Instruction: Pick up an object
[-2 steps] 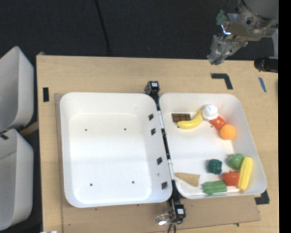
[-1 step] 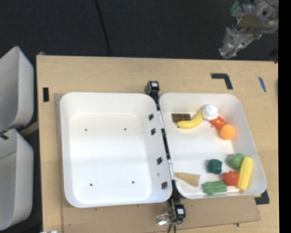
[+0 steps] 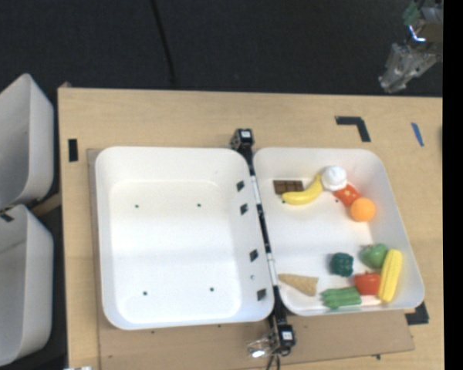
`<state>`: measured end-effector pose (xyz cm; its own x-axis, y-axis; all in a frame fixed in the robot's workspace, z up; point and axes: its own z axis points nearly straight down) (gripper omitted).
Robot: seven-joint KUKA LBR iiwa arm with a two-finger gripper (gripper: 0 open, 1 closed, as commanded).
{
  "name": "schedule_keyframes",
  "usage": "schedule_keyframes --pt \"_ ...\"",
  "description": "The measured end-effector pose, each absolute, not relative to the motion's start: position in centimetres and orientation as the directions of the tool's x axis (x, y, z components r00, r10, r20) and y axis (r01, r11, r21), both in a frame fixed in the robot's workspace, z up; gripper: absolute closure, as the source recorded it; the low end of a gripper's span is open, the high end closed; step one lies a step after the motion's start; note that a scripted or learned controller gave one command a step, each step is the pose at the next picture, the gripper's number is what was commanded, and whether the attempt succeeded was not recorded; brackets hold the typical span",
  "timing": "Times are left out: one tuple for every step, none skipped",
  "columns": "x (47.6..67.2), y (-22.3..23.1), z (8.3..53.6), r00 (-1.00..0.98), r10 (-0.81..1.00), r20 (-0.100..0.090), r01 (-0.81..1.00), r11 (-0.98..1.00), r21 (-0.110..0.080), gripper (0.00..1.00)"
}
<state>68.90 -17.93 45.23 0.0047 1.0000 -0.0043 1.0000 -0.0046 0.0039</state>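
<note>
The right bin (image 3: 305, 237) holds several toy foods. A yellow banana (image 3: 302, 195) lies at its back beside a brown block (image 3: 288, 186), a white-capped red piece (image 3: 336, 180) and an orange ball (image 3: 362, 210). Toward the front lie a dark green lump (image 3: 341, 264), a green pepper (image 3: 374, 254), a yellow corn cob (image 3: 390, 275), a red piece (image 3: 366, 284), a green cucumber (image 3: 341, 298) and a tan wedge (image 3: 299, 284). My gripper (image 3: 406, 66) hangs high at the top right, beyond the bench's back edge and far from the bins.
The left bin (image 3: 170, 237) sits beside the right one, joined by a clipped seam (image 3: 258, 230). The wooden bench (image 3: 177, 118) carries black corner marks (image 3: 355, 126). Two white containers (image 3: 11, 206) stand off its left edge.
</note>
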Motion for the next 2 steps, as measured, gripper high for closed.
schedule_keyframes --pt "64.3 -14.5 40.9 -0.003 1.000 0.000 1.000 0.003 -0.003 1.00" --pt "67.3 -17.7 43.0 0.002 1.000 -0.005 1.000 -0.002 0.006 1.00"
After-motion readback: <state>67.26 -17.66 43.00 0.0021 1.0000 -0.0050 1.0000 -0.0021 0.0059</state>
